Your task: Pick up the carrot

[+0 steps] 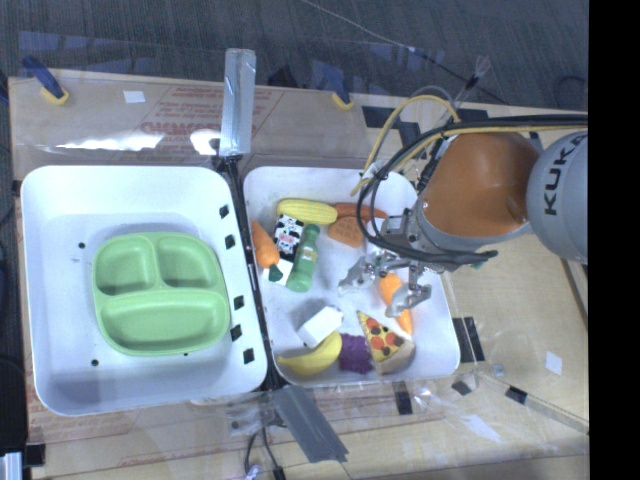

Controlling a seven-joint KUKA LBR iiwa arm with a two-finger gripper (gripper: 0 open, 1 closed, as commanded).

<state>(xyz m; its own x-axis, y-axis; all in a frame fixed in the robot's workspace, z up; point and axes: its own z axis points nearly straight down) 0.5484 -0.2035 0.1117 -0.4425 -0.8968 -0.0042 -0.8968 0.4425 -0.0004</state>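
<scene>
An orange carrot [264, 245] with a green end lies along the left wall of the right bin [440, 340]. A second orange, carrot-like piece [391, 287] lies right of the bin's middle, its lower end near the pizza slice [381, 338]. My gripper [388, 279] hangs over this piece under the orange wrist band. Its metal fingers [357, 271] stand open on either side of the piece and do not close on it. The arm hides the bin's right back corner.
The right bin also holds a corn cob [307, 211], a milk carton [288, 236], a green bottle [303, 259], a white block [321, 324], a banana [309, 357] and purple grapes [354, 352]. In the left bin sits a green divided plate [158, 293].
</scene>
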